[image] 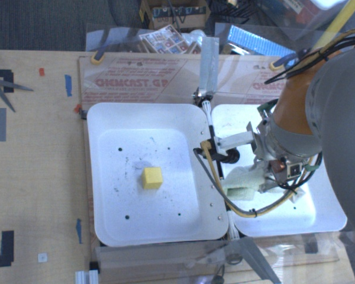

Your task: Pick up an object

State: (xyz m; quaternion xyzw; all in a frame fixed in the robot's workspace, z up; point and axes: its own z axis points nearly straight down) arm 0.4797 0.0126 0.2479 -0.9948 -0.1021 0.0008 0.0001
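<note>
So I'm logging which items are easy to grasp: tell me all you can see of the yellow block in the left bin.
The yellow block is small, roughly cube-shaped, with a matte, perhaps foam-like surface. It rests flat near the middle of the left bin, turned slightly askew to the walls, on a floor flecked with dark specks. Nothing touches it but the floor.

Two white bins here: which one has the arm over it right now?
The right bin. The arm's hand hangs over it, near a pale block. The left bin holds a yellow cube, away from the arm.
</note>
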